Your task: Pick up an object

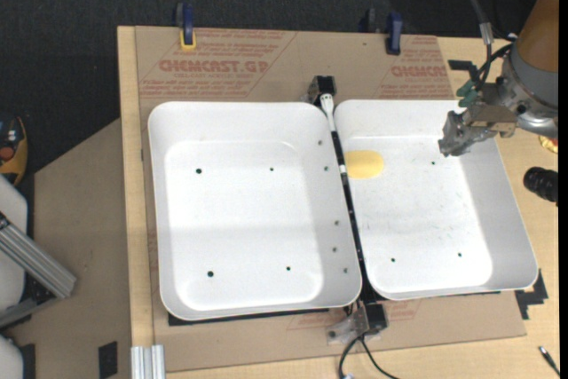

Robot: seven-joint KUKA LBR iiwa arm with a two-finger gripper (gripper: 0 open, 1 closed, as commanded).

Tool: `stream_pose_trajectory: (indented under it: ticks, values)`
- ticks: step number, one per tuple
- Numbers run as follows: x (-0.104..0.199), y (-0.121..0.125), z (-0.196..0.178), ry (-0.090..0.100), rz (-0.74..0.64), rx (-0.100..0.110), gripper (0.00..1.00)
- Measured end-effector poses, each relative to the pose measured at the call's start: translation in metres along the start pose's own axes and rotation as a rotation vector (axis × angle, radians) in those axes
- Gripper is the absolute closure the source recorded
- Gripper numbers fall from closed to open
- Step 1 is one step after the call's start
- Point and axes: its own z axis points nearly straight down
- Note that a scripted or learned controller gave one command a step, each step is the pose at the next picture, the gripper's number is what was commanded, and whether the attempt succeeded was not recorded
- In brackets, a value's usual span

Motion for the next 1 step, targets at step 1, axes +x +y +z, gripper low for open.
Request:
stream_pose_trajectory:
  ticks: [1]
  values:
    - [0.011, 0.0049, -0.0783, -0.004, 0.004, -0.016, 1.0]
